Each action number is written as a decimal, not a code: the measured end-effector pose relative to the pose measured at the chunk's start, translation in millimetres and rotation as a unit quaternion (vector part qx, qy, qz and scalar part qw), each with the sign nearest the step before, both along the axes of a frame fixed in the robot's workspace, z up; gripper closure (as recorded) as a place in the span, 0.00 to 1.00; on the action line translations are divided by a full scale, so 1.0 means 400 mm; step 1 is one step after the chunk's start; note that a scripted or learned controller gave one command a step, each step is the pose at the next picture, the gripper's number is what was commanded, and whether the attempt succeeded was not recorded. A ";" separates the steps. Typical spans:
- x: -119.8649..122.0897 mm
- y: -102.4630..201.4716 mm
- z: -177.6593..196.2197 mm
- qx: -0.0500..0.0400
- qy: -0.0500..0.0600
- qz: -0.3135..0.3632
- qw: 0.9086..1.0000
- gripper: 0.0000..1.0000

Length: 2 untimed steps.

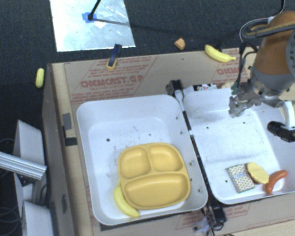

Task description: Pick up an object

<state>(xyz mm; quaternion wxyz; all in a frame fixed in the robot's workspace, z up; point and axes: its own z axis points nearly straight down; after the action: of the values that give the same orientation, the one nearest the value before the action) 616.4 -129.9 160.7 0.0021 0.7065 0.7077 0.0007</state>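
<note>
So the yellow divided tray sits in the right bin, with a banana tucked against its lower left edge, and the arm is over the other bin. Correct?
Not quite. The camera view shows the yellow divided tray in the left bin, not the right one. The rest holds: the banana lies against the tray's lower left edge, and the arm is over the other bin, the right bin.

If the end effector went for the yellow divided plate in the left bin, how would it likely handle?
The yellow divided plate looks like rigid moulded plastic, so probably stiff and light. Its wide, smooth, rounded rim seems hard to pinch and slippery. Lying flat, it would likely slide, not roll.
</note>
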 end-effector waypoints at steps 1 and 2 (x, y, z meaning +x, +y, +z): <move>0.002 0.001 0.025 0.000 -0.001 0.001 1.000 1.00; 0.004 0.002 0.052 0.001 -0.002 0.002 1.000 1.00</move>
<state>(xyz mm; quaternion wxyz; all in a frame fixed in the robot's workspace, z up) 617.9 -129.2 181.6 0.0033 0.7053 0.7089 0.0026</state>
